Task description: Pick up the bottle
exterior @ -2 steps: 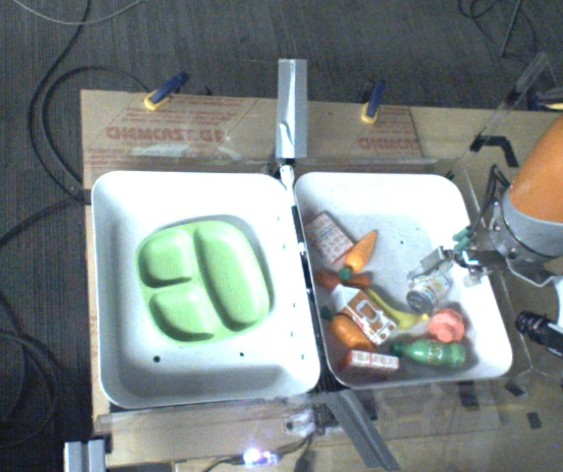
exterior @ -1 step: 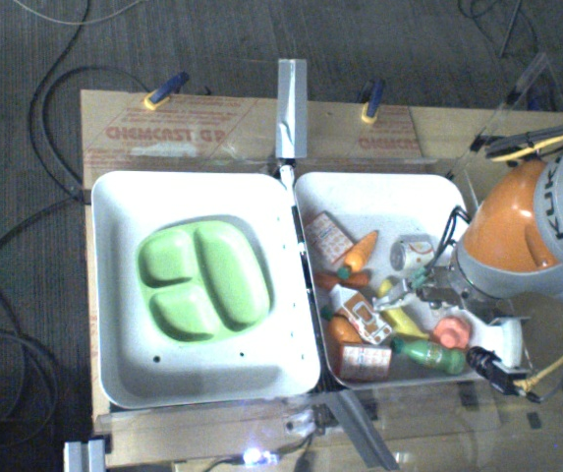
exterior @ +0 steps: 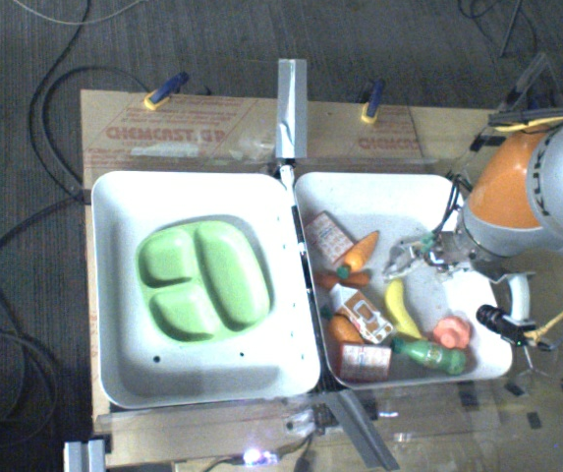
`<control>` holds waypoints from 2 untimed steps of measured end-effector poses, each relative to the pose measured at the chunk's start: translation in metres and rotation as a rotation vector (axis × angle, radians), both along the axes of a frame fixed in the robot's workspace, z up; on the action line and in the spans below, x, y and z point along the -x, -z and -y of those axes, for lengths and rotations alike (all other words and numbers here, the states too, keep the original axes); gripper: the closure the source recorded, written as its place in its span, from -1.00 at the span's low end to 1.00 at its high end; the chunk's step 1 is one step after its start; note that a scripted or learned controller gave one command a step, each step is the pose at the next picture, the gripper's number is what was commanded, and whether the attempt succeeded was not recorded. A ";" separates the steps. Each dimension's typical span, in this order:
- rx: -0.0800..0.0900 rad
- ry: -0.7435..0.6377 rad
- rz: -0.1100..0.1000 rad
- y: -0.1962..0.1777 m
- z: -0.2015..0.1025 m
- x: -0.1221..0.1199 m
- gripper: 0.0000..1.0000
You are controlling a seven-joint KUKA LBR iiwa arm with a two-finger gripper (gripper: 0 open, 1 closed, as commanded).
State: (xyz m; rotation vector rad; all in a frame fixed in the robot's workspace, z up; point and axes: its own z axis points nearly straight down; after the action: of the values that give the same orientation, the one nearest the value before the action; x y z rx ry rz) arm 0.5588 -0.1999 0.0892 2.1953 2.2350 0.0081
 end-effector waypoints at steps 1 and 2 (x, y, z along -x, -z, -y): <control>-0.001 -0.001 -0.002 -0.008 -0.001 0.000 1.00; 0.002 -0.003 -0.011 -0.131 -0.008 -0.074 1.00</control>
State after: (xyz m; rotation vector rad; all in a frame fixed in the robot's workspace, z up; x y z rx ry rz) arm 0.6329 -0.1917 0.2204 2.1967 2.2433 -0.0065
